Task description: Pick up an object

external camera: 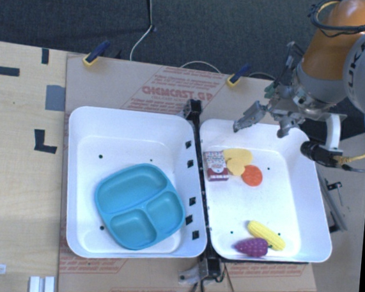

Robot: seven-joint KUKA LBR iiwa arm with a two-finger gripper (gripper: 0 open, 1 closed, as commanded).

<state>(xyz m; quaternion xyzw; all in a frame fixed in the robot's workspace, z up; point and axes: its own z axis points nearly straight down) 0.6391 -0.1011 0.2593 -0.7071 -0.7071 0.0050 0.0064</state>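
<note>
In the right bin (305, 205), a small red-and-white carton (216, 165) lies at the far left next to a yellow toy piece (238, 158) and an orange round piece (252, 176). Near the front edge lie a yellow corn cob (266, 233) and a purple grape bunch (252, 247), touching each other. My gripper (261, 126) hangs above the bin's far rim, behind the yellow and orange pieces. It is open, its fingers spread wide with nothing between them.
The left bin (87, 139) holds a blue divided plate (139, 205) in its front half. A black divider with clips (195, 175) runs between the two bins. The bins rest on a cardboard sheet (168, 89) with blue-and-yellow clamps at the back.
</note>
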